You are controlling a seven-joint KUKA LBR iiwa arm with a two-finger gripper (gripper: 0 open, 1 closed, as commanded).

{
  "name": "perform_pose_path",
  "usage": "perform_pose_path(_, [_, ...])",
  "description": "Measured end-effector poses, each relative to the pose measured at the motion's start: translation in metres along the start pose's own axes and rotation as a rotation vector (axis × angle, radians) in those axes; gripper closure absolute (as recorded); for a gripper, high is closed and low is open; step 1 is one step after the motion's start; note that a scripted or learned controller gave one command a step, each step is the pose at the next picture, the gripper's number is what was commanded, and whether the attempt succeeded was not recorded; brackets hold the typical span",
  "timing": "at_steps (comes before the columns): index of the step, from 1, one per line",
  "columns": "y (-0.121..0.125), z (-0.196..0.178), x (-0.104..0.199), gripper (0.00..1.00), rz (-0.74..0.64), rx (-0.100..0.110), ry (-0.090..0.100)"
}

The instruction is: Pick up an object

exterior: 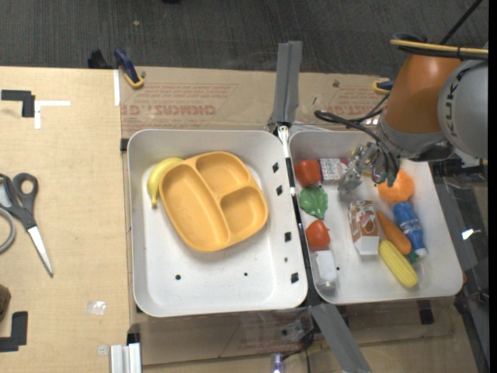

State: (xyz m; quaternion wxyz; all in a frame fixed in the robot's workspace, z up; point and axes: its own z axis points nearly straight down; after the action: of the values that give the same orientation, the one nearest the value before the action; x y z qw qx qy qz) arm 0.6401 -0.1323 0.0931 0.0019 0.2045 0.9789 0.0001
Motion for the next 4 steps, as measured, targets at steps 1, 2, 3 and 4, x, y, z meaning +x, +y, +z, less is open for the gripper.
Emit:
perform_pose_path(1, [-0.017,0.0,0.007,1.0,0.221,0.001,0.001])
perform_pose_path(2, [-0.027,-0.001,-0.025,1.0,0.386,0.001,-0.001])
perform_pose_path(3, [-0.022,-0.001,-0.025,1.0,0.553,0.0,-0.002])
perform_pose_path(4, [-0.022,-0.002,-0.032,1.0,0.742,0.0,-0.003])
